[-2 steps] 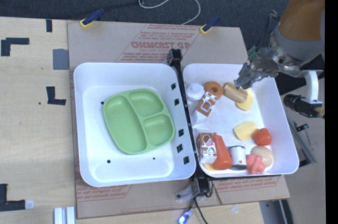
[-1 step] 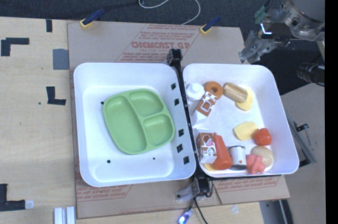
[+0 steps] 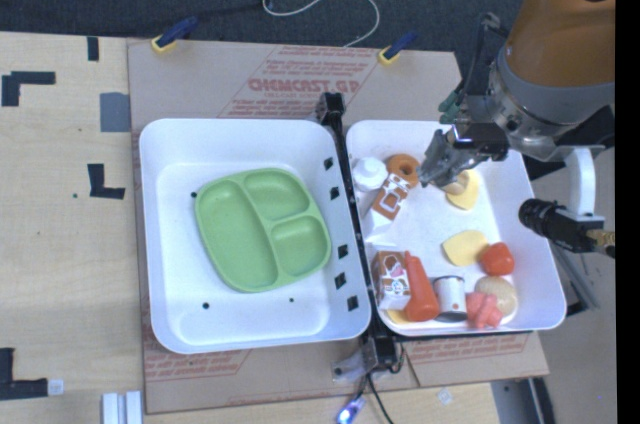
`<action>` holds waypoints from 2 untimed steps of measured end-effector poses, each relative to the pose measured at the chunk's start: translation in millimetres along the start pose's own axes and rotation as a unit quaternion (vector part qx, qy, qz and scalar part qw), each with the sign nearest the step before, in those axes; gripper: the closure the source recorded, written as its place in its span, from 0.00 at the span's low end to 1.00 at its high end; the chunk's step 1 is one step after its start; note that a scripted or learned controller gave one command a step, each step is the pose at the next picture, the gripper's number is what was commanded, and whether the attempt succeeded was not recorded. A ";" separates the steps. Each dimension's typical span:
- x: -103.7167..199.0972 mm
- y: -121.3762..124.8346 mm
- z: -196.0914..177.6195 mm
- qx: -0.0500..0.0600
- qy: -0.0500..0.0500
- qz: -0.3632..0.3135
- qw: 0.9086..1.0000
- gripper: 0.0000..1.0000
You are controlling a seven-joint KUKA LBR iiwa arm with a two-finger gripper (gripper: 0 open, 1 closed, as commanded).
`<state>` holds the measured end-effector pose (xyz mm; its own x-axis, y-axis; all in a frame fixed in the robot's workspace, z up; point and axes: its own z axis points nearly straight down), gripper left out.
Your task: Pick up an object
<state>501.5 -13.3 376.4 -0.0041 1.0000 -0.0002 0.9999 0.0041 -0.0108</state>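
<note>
Gripper [image 3: 442,168] hovering over the right bin's [image 3: 535,174] far edge, finger spread not readable, nearing a pale yellow toy piece [image 3: 463,192] lying just beside it: probably light, stiff, smooth plastic, likely best pinched across its narrow width.

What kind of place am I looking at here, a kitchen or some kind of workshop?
Most likely a robotics lab test bench, not a kitchen. A grey and orange robot arm reaches over two white bins, the food looks like plastic toys, and a cardboard sheet is clamped down beneath.
</note>
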 end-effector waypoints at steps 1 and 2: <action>64.0 -17.9 1.5 -0.002 0.000 -0.002 1.000 1.00; 71.8 -17.1 -28.3 -0.004 0.000 0.000 1.000 1.00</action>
